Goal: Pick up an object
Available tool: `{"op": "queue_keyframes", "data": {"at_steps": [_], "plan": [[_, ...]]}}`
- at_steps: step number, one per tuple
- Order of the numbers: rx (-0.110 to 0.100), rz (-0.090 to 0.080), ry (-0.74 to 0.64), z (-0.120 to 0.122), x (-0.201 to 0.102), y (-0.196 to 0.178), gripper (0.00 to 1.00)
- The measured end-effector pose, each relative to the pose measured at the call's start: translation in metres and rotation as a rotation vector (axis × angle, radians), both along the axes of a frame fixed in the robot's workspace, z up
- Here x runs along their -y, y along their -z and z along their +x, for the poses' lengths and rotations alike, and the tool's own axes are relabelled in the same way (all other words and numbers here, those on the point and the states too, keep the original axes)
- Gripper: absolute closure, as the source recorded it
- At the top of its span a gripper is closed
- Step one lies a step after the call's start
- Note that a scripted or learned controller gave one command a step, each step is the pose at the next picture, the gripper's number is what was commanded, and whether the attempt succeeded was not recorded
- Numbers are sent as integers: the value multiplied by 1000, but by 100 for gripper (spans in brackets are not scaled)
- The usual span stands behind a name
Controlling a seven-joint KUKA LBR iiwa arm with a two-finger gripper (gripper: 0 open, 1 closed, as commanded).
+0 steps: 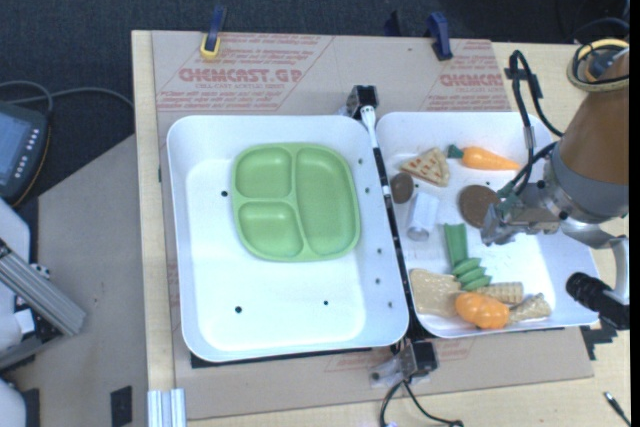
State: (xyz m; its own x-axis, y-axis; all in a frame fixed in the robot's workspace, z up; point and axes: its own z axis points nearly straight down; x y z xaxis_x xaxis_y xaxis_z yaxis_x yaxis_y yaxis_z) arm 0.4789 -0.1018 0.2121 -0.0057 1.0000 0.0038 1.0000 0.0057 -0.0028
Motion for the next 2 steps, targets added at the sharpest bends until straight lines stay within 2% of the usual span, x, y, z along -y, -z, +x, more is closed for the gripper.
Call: {"op": "queue_keyframes", "data": {"at_steps": [1,2], "plan": [[6,-2,-1,3,-56,-13,100],[6,-2,-1,20,-101,-18,100]]}}
